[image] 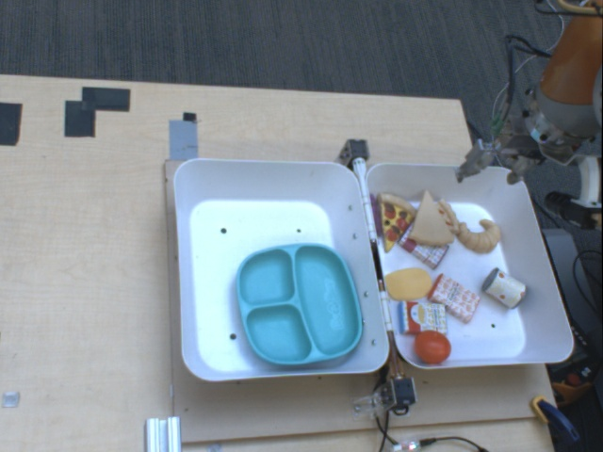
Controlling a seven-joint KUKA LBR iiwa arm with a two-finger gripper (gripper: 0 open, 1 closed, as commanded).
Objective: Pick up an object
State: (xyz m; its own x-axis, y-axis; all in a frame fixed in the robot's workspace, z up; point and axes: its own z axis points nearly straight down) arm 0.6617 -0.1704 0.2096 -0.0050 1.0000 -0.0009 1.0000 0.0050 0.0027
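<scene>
your gripper (pixel 494 163) sits over the right bin's (pixel 551 295) top rim with fingers spread and nothing between them, while the croissant (pixel 477 233), pizza slice (pixel 397 218) and tomato (pixel 432 347) lie in that bin, tray (pixel 300 303) in the left one.

The light is bright and even, coming from above. The white bins (pixel 188 252) are almost overexposed on their floors, with soft shadows along the inner walls. The picture is a little soft and grainy; the dark carpet (pixel 283 26) shows fine lines
</scene>
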